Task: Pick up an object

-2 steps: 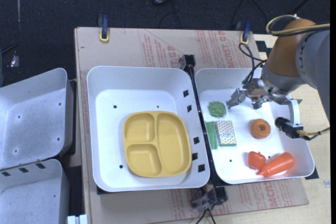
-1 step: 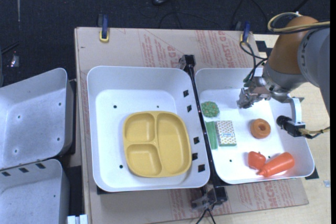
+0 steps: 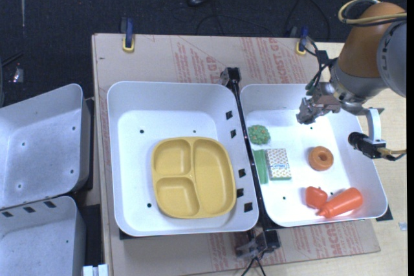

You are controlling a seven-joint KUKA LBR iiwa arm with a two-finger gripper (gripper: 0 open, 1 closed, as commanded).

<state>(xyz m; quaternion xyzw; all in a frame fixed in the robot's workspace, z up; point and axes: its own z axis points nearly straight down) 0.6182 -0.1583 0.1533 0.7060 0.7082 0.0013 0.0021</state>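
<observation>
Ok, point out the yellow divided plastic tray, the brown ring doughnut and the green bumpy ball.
yellow divided plastic tray [image 3: 194, 176], camera view, central divider.
brown ring doughnut [image 3: 321, 158], camera view, ring's surface.
green bumpy ball [image 3: 259, 134], camera view, top middle.

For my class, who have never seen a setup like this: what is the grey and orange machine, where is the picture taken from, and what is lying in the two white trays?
The grey and orange machine is a robot arm reaching in from the right. At its end is a gripper, the part meant for picking things up; it hangs over the right bin. The single camera looks down on the bench from above, at a slant. The left bin holds a yellow divided plate. The right bin holds a green ball, a green bar, a small patterned box, a brown doughnut, an orange bottle and a red piece beside it. Nothing appears to be held.
</observation>
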